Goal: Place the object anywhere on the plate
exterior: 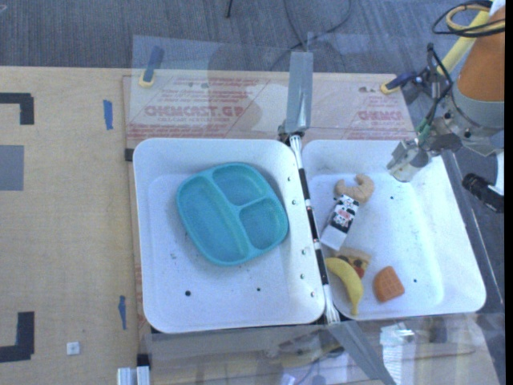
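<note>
Nearest the camera, in right bin [461, 283], low end: banana [346, 281] lying along the left wall; orange block [389, 284] just beside it to the right, not touching. Brown item [355, 258] tucked against banana's upper end, too small to identify. Further up, black-and-white carton [340, 219] lying tilted, near the divider. Above it, tan lumpy piece [356, 188], touching or nearly touching the carton's top end. Left bin [152, 295]: teal plate [232, 212], three compartments, sitting tilted, nothing on it. All objects well apart from plate, across the divider. Far right corner of right bin: gripper [403, 164] hovering over the bin's upper edge; opening cannot be told, nothing seen held. Worktop [64, 215] pale wood.
</note>
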`<state>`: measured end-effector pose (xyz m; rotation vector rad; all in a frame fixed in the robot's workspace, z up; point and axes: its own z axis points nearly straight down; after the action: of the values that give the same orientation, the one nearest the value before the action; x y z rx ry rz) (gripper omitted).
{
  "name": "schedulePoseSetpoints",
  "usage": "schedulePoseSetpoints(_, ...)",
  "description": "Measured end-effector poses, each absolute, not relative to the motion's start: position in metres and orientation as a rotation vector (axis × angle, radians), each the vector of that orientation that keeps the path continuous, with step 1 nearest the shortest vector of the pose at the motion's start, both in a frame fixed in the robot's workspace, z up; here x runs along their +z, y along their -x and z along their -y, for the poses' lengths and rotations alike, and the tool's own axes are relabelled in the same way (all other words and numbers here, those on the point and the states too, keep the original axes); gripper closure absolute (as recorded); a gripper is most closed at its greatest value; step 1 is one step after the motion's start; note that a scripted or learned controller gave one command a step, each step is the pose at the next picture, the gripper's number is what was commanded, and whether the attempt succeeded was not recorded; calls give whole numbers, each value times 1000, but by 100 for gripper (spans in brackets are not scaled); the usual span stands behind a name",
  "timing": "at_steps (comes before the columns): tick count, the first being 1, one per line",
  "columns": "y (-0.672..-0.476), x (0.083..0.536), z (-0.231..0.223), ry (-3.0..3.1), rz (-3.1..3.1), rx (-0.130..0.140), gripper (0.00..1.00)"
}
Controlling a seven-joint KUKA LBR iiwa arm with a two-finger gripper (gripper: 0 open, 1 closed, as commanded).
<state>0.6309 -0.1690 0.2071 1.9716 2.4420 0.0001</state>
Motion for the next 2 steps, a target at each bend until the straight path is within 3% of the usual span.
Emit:
schedulePoseSetpoints(1, -652, 171, 118, -1992, -2430, -1, 100)
schedulePoseSetpoints(2, -647, 186, 31, -1466, -2778, 1, 100)
